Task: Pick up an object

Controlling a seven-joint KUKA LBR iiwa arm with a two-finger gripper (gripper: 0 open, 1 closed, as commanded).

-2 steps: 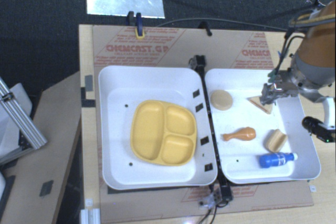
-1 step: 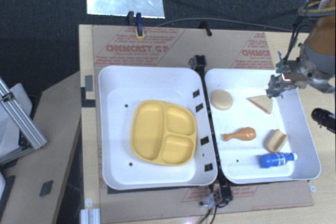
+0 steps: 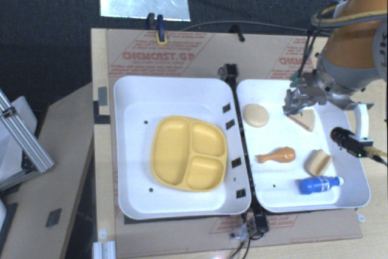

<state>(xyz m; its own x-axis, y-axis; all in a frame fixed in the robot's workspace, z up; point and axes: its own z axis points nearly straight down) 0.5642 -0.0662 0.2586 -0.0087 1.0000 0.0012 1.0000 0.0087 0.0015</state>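
Over the right bin [image 3: 364,191], the grey arm with its orange band reaches in from the right, and its hand [image 3: 297,101] hangs low at the far side of that bin, just above a pale wedge-shaped piece [image 3: 305,121]; whether the hand is open or closed cannot be told. Left of the wedge lies a round cream disc [image 3: 255,115]. Nearer sit a tan drumstick-shaped toy [image 3: 277,156], a beige block [image 3: 317,162] and a blue bottle [image 3: 318,184] lying on its side. A yellow divided plate [image 3: 188,153] rests in the left bin [image 3: 130,130] on the table [image 3: 73,130].
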